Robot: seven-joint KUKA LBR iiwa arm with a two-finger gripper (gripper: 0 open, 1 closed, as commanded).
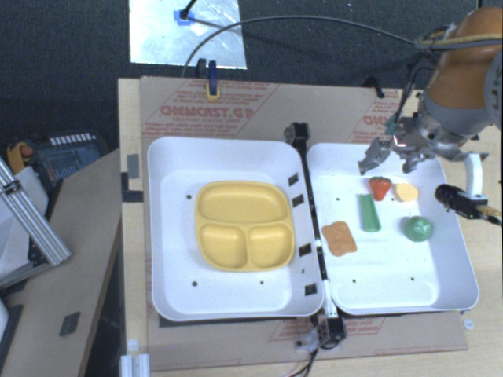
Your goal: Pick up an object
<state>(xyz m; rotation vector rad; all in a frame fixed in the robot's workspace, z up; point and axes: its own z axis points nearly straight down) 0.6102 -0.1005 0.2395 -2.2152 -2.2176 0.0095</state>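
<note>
Nearest to me, along the bottom edge, I see the front rim of the left bin [236,314], a shallow white tray with rounded corners. In it sits a yellow divided plate [244,225], smooth plastic, one long compartment at the back and two smaller ones in front, all bare. A black hinge strip [308,210] runs between the two bins. In the right bin [393,289] I count five small objects: a flat tan toast-shaped piece [339,238] towards the left, a green upright-sided stick [369,212] just beside it, a red strawberry-like piece [380,188] behind that, a pale yellow lump [405,192] next to the red one, and a round green ball [417,228] furthest right. The gripper [393,157] hangs over the bin's back edge, fingers spread apart, nothing between them, near the red piece but not touching. Both bins rest on brown printed cardboard [236,108]; dark carpet [63,53] lies beyond.
</note>
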